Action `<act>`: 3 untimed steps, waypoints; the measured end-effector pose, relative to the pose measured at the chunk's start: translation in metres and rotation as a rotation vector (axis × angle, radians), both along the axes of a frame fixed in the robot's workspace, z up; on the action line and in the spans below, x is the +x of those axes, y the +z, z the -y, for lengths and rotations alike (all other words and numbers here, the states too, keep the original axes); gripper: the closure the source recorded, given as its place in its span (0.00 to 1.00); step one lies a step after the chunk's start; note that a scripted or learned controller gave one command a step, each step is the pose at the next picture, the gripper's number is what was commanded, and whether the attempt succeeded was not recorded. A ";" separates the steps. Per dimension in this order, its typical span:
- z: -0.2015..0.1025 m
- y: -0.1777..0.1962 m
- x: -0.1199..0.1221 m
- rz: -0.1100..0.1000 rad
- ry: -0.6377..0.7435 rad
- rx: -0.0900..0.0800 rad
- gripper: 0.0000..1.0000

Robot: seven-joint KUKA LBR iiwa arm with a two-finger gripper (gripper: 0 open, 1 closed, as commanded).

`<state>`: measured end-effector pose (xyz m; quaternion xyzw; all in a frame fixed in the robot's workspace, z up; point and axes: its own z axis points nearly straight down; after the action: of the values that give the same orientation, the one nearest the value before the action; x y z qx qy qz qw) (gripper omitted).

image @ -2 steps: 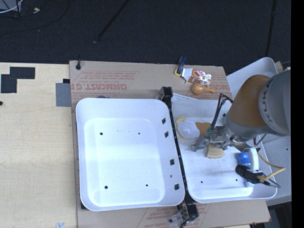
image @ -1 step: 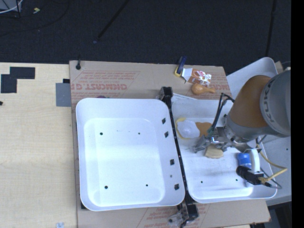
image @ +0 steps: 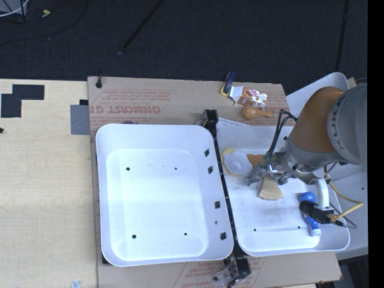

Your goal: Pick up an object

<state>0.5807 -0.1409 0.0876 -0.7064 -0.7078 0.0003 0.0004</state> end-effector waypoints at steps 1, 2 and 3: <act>0.077 0.000 -0.023 -0.002 -0.007 -0.004 0.00; 0.074 0.010 -0.022 -0.001 -0.008 0.001 1.00; 0.025 0.000 0.027 0.002 0.003 0.000 1.00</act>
<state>0.6081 -0.1658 0.0877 -0.7054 -0.7088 -0.0005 -0.0005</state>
